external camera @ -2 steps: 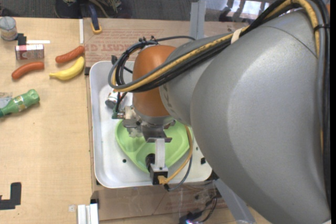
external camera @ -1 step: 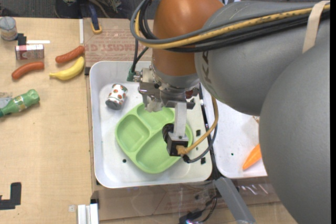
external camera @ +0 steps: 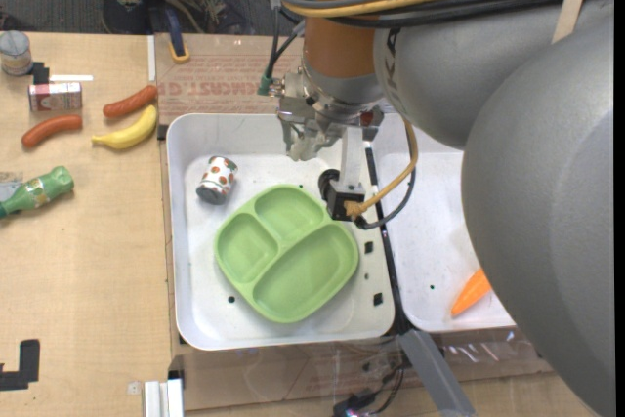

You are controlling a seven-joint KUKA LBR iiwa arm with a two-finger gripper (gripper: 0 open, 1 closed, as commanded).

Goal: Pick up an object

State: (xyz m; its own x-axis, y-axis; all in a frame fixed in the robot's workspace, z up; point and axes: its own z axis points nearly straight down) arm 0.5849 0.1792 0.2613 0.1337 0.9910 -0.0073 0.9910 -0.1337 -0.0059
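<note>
Above the left bin, near its back wall, I am hanging my end effector, and I am not able to tell from this slanted view whether it is released or clenched; nothing is showing in it that I could call a catch.

The task is leaving the choice of object to me, and two candidates are lying in this bin. A small can with red spots is resting on its side near the bin's back left corner, to the camera's left of my end effector and a little toward the front. Its long axis is running slantwise, from the back right toward the front left. A green divided plate is sitting flat in the middle of the bin, in front of my end effector and just beside the can, though I am not sure whether they are touching.

I am judging the can to be the likelier pick: it is near, it is narrow, and a grip across its long axis should be closing on the curved sides. The plate is offering only a thin rim. The risk I am weighing is that the can rolls off toward the bin wall when nudged.

An orange carrot is lying in the right bin, well apart from me and partly behind my arm.
</note>
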